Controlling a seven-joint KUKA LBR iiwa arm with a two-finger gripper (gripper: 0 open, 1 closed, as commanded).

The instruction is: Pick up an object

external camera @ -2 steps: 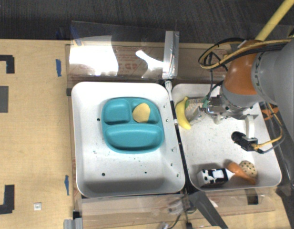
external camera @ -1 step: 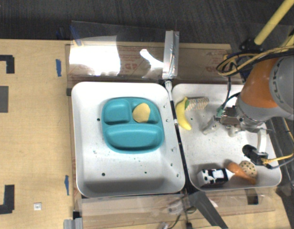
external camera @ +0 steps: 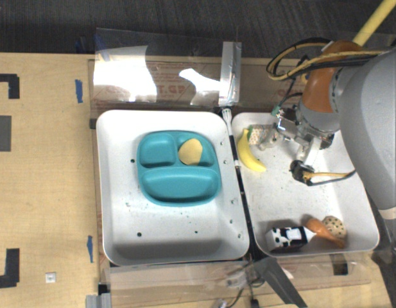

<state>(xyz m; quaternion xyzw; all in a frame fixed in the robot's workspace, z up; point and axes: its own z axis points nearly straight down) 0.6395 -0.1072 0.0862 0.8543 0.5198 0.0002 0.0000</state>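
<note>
Two bins sit side by side: the left holds a teal tray, the right a banana by its left wall. The gripper hovers just beside the banana; its grip state cannot be told. This looks like the approach; next comes descending onto the banana.

The bulky smooth grey robot arm carries a glossy orange band above its wrist; black and yellow cables loop over it toward the metallic gripper.
</note>
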